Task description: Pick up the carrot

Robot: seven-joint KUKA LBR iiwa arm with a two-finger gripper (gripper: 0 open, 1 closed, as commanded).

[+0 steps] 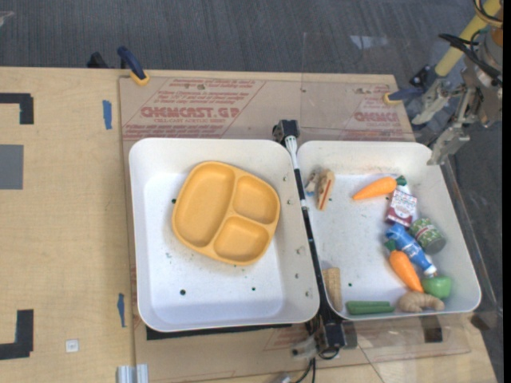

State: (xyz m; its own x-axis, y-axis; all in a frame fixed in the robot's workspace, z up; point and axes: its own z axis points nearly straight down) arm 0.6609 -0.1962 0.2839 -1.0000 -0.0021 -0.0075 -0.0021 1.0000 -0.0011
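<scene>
Pale wood covers the table (64,238), with a brown cardboard sheet (207,106) under two white bins, printed in red with what reads as "CHEMCAST GP" (the smaller lines are too blurred to read). At the upper right the tool (447,138) hangs outside the bins, just past the right bin's far corner; whether it is open or closed cannot be told, and nothing shows in it. Nearest, in the right bin (359,238), one carrot (375,188) lies near the far wall beside a red-labelled packet (402,207). A second carrot (406,270) lies lower, touching a blue bottle (410,247). The left bin (152,294) holds a yellow divided plate (226,212).
</scene>
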